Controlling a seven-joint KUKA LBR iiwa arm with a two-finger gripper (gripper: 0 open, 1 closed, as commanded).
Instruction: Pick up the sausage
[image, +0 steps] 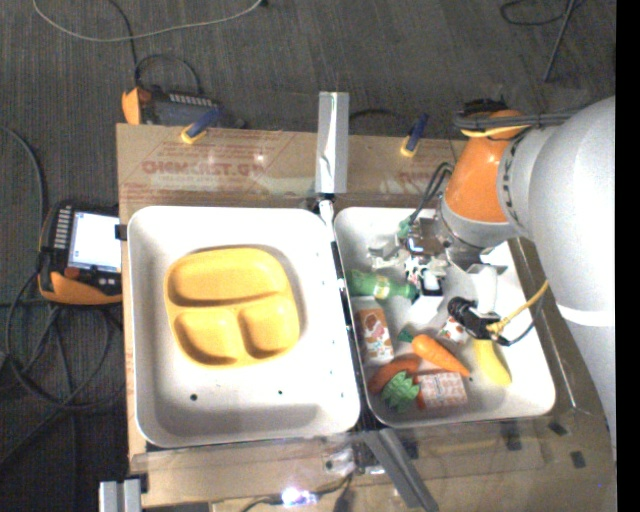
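Two white bins (140, 300) sit on your cardboard-covered tabletop (230, 165) over dark carpet (60, 90). You cannot tell the end effector's (425, 265) opening. Your sausage (385, 372) lies in the right bin, beside the carrot (440, 352).

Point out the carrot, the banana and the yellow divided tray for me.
carrot (440, 353), camera view, middle of its orange body.
banana (493, 364), camera view, its yellow middle.
yellow divided tray (233, 278), camera view, ridge between its compartments.
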